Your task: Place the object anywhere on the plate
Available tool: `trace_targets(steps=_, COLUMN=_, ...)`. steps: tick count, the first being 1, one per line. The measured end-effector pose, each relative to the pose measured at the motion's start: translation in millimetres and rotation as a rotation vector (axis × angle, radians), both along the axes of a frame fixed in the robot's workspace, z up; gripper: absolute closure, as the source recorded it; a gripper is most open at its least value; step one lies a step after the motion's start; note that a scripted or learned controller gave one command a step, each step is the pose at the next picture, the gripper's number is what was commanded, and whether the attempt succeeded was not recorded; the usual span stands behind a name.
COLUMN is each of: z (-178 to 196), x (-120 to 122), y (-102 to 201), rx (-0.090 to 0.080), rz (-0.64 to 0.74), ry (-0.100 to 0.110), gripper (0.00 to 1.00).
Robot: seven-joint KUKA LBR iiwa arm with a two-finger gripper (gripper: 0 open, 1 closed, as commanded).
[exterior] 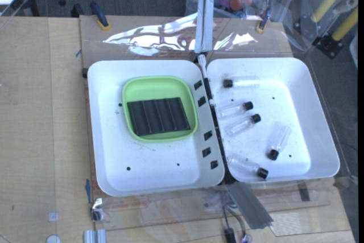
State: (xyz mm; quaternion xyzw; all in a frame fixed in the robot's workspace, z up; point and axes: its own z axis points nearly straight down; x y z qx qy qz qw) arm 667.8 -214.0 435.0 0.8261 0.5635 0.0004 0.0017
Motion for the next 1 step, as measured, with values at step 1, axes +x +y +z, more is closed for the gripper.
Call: trace_targets(steps=1, z=0.0, x=0.0, y=0.0, rx=0.0, rz=0.0, ry=0.0, gripper=0.0)
